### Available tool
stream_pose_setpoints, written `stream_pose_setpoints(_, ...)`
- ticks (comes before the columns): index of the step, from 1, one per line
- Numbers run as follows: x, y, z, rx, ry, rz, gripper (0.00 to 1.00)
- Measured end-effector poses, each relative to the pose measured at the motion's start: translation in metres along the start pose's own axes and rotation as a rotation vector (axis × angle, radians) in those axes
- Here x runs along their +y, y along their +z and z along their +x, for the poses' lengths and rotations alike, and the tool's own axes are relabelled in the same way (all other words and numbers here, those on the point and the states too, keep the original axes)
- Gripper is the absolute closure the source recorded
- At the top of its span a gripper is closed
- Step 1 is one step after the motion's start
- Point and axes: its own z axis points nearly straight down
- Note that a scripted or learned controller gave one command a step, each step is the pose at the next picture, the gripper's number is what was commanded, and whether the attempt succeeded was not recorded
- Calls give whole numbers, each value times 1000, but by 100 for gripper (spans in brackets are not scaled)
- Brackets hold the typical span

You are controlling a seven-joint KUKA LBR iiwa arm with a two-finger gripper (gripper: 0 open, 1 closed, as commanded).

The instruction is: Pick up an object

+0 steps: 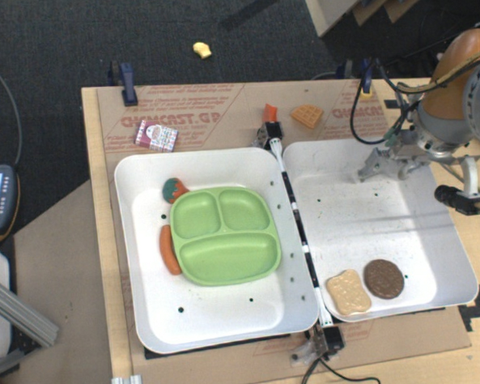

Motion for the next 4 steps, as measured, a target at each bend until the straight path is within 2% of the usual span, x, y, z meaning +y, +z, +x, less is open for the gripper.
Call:
stream_pose_setpoints(1,-89,-53,-8,-6,9,3,0)
stream_pose_setpoints(2,-134,-82,39,-5,4,1,0)
stream_pose_setpoints(3,-179,8,58,-5,6,3,0)
stream_pose_setpoints(4,-176,-6,57,-9,6,-6,100)
